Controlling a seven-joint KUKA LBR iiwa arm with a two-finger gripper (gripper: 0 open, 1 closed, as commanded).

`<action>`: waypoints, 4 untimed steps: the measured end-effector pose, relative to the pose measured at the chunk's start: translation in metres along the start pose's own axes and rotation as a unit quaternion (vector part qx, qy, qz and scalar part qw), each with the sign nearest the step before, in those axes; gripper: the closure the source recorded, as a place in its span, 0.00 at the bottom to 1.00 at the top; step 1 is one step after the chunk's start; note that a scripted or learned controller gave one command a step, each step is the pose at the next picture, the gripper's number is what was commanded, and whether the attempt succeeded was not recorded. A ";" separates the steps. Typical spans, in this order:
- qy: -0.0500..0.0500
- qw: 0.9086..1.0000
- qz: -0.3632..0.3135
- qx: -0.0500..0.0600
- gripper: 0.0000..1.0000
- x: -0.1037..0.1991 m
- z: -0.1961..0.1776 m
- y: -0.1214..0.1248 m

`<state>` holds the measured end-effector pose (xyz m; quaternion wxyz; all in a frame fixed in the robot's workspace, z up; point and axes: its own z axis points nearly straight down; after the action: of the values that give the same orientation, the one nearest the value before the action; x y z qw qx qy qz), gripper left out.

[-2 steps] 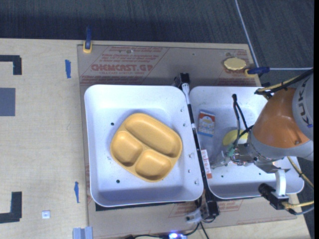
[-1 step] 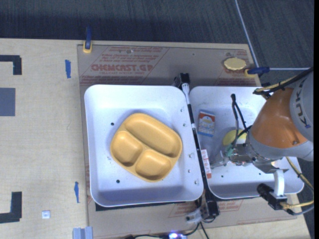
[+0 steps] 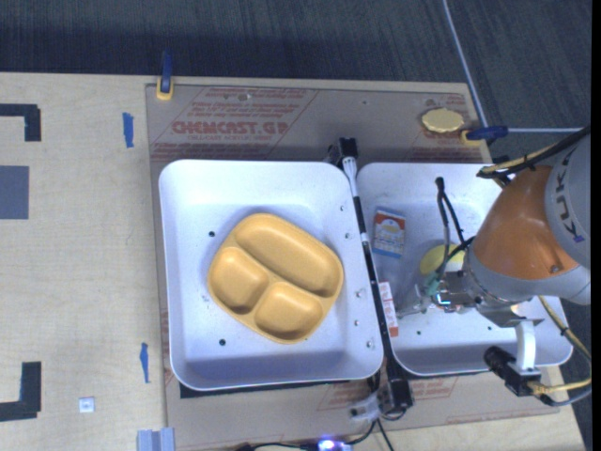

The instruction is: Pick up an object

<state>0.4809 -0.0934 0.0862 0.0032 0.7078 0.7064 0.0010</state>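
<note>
In the right bin (image 3: 413,350) a small white packet with a red and blue label (image 3: 389,232) lies near the far left corner. A yellow-green rounded object (image 3: 435,256) sits near the middle, partly covered by my arm. My gripper (image 3: 434,297) is low inside this bin, just in front of the yellow-green object and right of the divider. The orange band of the wrist (image 3: 522,233) hides the gripper's upper part. In the left bin (image 3: 188,252) lies a yellow three-compartment tray (image 3: 274,276).
A black cable (image 3: 449,216) runs along the arm over the right bin. A red-and-white label strip (image 3: 387,308) lies on the rim between the bins. A tan disc (image 3: 442,120) sits on the board behind the right bin.
</note>
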 end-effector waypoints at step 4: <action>0.000 1.000 -0.001 0.000 0.00 0.000 0.000 0.000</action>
<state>0.4809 -0.0936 0.0861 0.0032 0.7074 0.7068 0.0011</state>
